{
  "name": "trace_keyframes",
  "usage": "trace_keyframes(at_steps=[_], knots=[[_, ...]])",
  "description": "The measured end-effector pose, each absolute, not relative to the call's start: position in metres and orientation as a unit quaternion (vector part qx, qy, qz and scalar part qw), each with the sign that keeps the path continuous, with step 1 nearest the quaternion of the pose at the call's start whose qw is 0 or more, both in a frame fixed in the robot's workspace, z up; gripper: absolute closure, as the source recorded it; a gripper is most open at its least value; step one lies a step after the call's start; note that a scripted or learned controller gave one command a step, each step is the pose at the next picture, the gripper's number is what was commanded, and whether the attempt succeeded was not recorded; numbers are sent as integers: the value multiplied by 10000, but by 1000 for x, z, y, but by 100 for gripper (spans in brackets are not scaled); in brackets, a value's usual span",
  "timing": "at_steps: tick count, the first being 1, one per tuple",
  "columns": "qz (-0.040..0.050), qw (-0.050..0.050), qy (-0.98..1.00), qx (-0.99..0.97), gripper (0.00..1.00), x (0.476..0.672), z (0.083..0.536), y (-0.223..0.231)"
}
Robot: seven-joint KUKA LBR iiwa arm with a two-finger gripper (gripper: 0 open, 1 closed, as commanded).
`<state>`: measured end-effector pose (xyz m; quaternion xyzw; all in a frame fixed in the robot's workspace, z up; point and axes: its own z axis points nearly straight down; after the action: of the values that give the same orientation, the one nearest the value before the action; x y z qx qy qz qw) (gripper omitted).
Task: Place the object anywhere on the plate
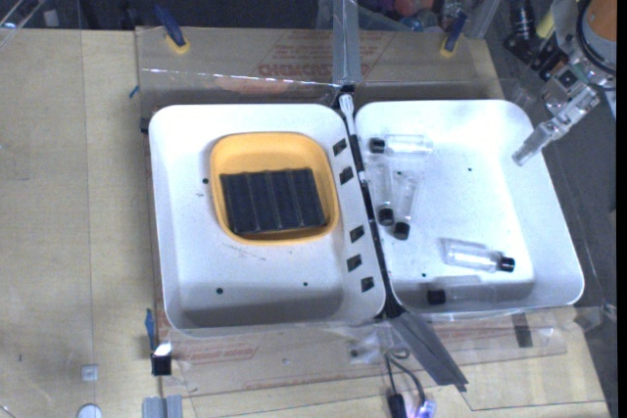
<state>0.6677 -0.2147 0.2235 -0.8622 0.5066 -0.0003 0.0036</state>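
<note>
item: left bin (176, 210), white, shallow, on the worktop (59, 210). holds a yellow plate (223, 157) with a dark ribbed rectangular insert (272, 201) lying in its middle. no vial on the plate

item: right bin (509, 201), white, touching the left bin along a central divider. holds clear vials with black caps: one (397, 145) near the upper left corner, a pair (397, 196) just below it close to the divider, one (475, 257) lying toward the lower right, and what looks like another (453, 294) near the front wall, hard to make out

item: gripper (549, 134), at the upper right rim of the right bin, apart from every vial and raised above the bin wall. nothing seen between the fingers; whether they stand wide or narrow cannot be told from this angle

progress: judged not yet begun in effect. the object, one of the vials, lies in the right bin, ungrasped. left to do: pick a vial, carry it over the divider, set it on the plate
</note>
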Motion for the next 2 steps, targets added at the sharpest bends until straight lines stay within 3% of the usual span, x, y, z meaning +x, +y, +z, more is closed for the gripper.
trace_keyframes(at_steps=[2], knots=[[-11, 25, 3240, -9461, 0, 668, 235, -207]])
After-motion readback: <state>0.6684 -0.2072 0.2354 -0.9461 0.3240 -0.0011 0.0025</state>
